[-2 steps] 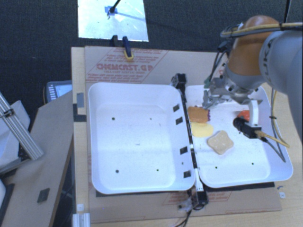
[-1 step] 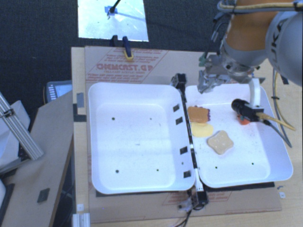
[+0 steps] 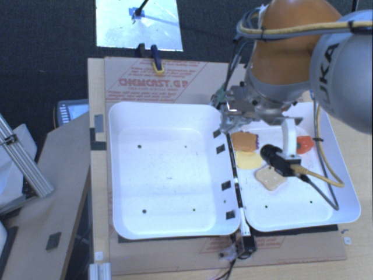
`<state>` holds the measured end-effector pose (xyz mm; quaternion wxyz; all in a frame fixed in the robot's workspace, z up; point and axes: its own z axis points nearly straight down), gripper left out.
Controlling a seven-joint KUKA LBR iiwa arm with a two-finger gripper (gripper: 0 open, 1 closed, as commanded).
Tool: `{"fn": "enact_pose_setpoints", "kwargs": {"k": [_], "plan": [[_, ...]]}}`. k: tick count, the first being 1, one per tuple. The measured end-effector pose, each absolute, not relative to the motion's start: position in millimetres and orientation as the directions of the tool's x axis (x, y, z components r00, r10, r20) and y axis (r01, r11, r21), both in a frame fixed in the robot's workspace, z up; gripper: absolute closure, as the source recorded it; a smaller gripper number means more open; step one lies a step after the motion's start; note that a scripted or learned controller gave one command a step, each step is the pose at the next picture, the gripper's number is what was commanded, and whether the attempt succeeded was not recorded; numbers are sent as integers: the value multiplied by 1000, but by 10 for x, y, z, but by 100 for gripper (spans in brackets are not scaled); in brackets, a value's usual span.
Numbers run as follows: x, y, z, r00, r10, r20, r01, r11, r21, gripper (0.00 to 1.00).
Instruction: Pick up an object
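A black clip (image 3: pixel 245 247) sits nearest, at the front left corner of the right bin (image 3: pixel 303 212), on the edge of the cardboard (image 3: pixel 157 81) that lies under that bin. The left bin (image 3: pixel 169 179) adjoins the right bin's left rim, and small black tabs run along the seam between them. Both rest on the table (image 3: pixel 67 174), which stretches off well to the left of the right bin

Four small pieces lie in the back half of the right bin. An orange piece (image 3: pixel 245 142) lies close to the bin's left rim. A yellow piece (image 3: pixel 249 160) touches its front edge. A beige piece (image 3: pixel 270 179), shaped like a slice of toast, lies just in front of the yellow one, nearer the bin's middle. A red piece (image 3: pixel 305 143) lies towards the bin's right side, apart from the other three

The arm (image 3: pixel 288 37) hangs over the back of the right bin. Its gripper (image 3: pixel 232 120) is low at the bin's back left corner, just behind the orange piece. Whether the gripper is open or closed cannot be told, and no piece is seen held in it

A silvery sheet (image 3: pixel 139 16) lies well behind the right bin, to the left
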<state>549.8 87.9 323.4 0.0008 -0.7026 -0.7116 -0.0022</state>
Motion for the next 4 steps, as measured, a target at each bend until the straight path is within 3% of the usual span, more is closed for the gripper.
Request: {"fn": "enact_pose_setpoints", "kwargs": {"k": [1, 2, 3, 4], "plan": [[4862, 1049, 3950, -8, 1000, 4, 1000, 8, 7, 100], [4867, 1594, 5172, -10, 1000, 7, 1000, 10, 16, 100], [5379, 2121, 4899, -8, 1000, 1, 1000, 8, 3, 100], [5202, 2358, 4299, -8, 1000, -1, 1000, 8, -5, 100]]}}
